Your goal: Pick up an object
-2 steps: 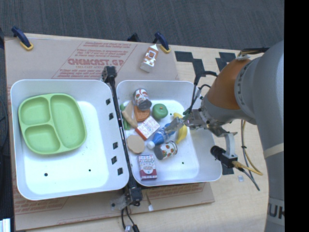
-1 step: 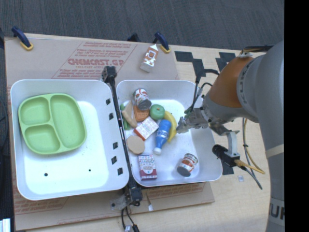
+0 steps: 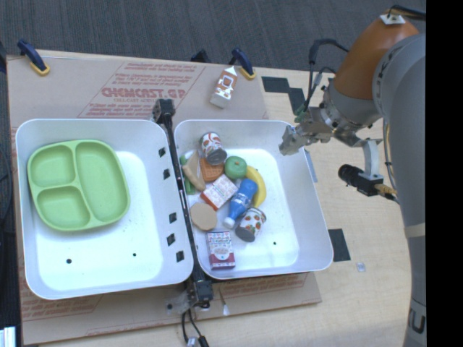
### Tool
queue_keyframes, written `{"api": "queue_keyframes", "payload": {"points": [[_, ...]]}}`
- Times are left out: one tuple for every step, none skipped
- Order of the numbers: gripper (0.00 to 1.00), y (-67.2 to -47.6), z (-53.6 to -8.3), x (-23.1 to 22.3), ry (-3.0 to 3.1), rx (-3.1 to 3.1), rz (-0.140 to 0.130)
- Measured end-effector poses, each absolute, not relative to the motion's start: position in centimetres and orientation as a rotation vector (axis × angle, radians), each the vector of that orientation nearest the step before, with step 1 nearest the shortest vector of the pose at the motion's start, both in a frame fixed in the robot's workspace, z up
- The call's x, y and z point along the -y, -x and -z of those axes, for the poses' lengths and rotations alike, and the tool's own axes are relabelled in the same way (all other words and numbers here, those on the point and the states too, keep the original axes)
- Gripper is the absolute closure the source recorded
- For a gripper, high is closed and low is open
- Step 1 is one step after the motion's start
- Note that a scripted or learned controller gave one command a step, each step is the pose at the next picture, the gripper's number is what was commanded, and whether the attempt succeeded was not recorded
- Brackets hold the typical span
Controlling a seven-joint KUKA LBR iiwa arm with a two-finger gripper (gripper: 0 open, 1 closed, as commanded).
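The right bin [image 3: 298, 215] holds a heap of small toy groceries: a can [image 3: 211, 144], a green apple [image 3: 236, 167], a banana [image 3: 257, 183], a blue bottle [image 3: 242, 198], a red-and-white carton [image 3: 220, 191], a round biscuit [image 3: 203, 216], a strawberry cup [image 3: 250, 224] and a red box [image 3: 221, 250]. My gripper [image 3: 291, 140] hangs above the bin's upper right rim, to the right of the heap and apart from every item. Nothing shows between its fingers.
The left bin [image 3: 94, 262] holds a green divided plate [image 3: 77, 184]. A small white-and-orange bottle [image 3: 224, 87] lies on the cardboard behind the bins. Blue clamps [image 3: 33, 56] hold the board's back edge. The grey arm with its orange band [image 3: 369, 49] fills the upper right.
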State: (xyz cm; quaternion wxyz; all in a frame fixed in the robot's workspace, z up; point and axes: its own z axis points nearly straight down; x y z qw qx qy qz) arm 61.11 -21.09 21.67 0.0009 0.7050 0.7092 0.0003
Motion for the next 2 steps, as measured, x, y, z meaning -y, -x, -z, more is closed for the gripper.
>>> {"api": "queue_keyframes", "payload": {"points": [[1.00, -62.5, -20.7, 16.3, -2.216, -2.231, 0.001], [1.00, -60.1, -21.1, 11.5, -2.215, -2.232, 0.002]]}}
